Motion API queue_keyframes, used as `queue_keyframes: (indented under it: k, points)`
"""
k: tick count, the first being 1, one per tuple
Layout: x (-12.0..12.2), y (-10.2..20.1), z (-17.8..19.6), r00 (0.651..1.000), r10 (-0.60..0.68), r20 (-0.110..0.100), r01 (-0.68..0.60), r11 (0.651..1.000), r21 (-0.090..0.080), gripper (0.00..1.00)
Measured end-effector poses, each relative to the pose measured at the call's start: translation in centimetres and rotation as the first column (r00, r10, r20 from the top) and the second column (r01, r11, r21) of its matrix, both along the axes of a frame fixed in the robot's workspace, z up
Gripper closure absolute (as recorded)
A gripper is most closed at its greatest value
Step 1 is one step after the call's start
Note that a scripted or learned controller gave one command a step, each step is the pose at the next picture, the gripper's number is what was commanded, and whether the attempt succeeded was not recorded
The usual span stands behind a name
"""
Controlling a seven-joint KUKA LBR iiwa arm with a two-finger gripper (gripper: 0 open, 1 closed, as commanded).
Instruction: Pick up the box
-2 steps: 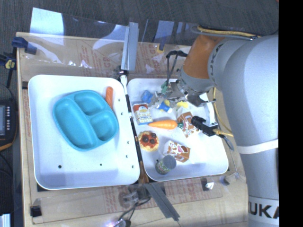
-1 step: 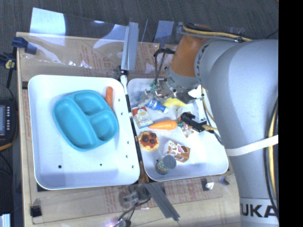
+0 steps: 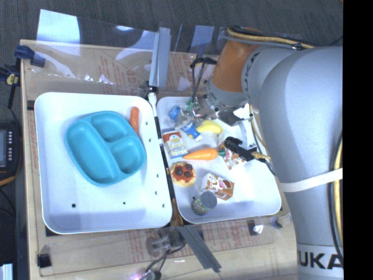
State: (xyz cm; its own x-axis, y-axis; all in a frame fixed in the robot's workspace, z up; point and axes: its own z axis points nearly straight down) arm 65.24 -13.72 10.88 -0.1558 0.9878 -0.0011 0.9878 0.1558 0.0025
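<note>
A small white and red box (image 3: 174, 144) lies flat near the left wall of the right bin (image 3: 265, 202). A second brown and white patterned carton (image 3: 218, 186) lies lower in the same bin. My gripper (image 3: 194, 114) hangs low over the bin's far end, among a blue item (image 3: 175, 114) and a yellow fruit (image 3: 210, 127). It is above and to the right of the white and red box, apart from it. The grey wrist and orange band hide much of the gripper.
An orange carrot (image 3: 201, 154), a round pizza-like toy (image 3: 183, 173), a grey can (image 3: 204, 203) and a patterned packet (image 3: 234, 158) crowd the right bin. In the left bin (image 3: 55, 209) a blue divided plate (image 3: 105, 146) lies beside an orange sausage (image 3: 135, 120).
</note>
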Motion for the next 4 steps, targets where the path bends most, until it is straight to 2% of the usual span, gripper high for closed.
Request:
queue_keyframes:
  k: [1,2,3,4]
  points:
    - [0.4,3.6,2.2,0.996,0.093,-0.003,-0.093,0.996,0.0,1.0]
    - [0.4,14.7,8.4,0.995,0.104,-0.004,-0.104,0.995,0.001,1.0]
    - [0.4,6.4,11.8,0.969,0.246,-0.004,-0.246,0.969,0.0,1.0]
    - [0.4,10.4,10.8,0.951,0.309,-0.006,-0.309,0.951,0.003,1.0]
